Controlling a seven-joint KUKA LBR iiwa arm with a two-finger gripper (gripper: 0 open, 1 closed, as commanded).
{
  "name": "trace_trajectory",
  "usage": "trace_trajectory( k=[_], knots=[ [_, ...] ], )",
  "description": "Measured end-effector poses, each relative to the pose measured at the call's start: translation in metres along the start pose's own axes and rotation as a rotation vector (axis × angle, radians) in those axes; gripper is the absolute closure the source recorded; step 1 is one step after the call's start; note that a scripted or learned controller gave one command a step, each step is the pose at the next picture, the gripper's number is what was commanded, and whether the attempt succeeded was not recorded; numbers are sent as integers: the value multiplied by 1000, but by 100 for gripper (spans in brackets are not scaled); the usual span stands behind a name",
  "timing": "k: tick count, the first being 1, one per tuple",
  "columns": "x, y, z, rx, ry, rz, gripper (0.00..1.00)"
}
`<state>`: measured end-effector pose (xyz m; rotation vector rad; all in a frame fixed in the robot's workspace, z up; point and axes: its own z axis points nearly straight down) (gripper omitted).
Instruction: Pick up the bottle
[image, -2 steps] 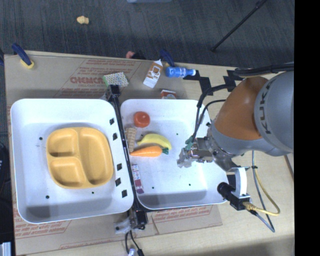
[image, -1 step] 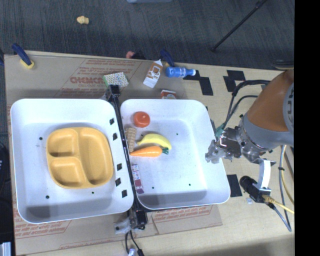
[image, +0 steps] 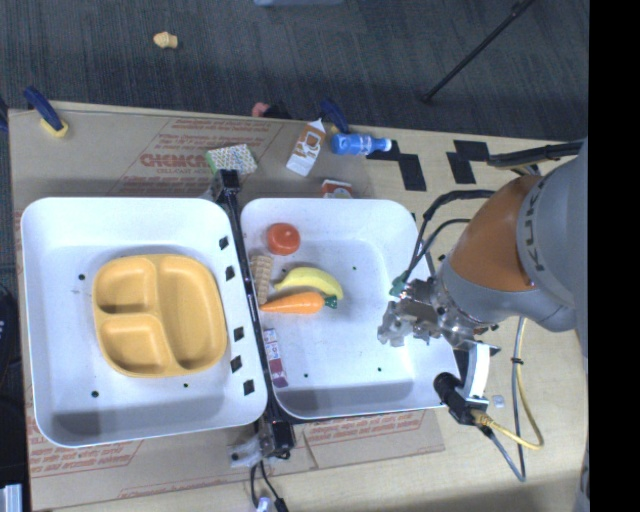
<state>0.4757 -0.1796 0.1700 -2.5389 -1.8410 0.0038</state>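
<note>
gripper (image: 405, 325) over right bin (image: 400, 215), right edge; finger state: cannot tell | bottle (image: 360, 145) outside bins, on bench beyond right bin's far rim, well apart | bearing: up-view, slightly left of gripper | long axis: roughly left-right, cap rightward | between: banana (image: 310, 282), carrot (image: 295, 304), both leftward

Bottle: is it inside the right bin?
No. The blue bottle lies on the cardboard beyond the right bin, outside its far rim, while the gripper sits over that bin's right side.
</note>
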Motion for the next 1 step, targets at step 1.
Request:
trace_trajectory(
  k=[1],
  knots=[
    [14, -4, -39, -3, 0, 251, 100]
  ],
)
